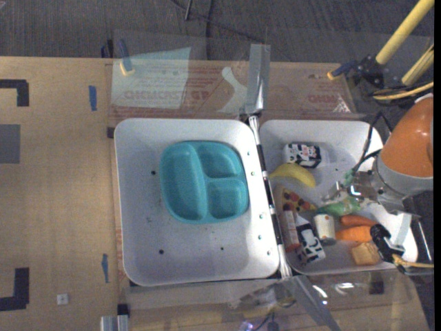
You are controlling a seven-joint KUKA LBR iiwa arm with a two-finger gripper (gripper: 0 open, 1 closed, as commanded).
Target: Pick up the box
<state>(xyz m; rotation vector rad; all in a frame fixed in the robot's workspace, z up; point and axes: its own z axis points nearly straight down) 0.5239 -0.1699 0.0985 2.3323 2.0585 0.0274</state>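
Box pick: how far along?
Done: nothing visible yet; the black-and-white cow-print box lies at the back of the right bin, with another like it near the front. In hand: the arm reaches over the bin's right side, gripper above the toy food. Left: grasp and lift.

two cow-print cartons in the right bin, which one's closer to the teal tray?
The cow-print carton at the right bin's far end, above the banana; the other cow-print carton lies at the near edge, farther from the teal tray.
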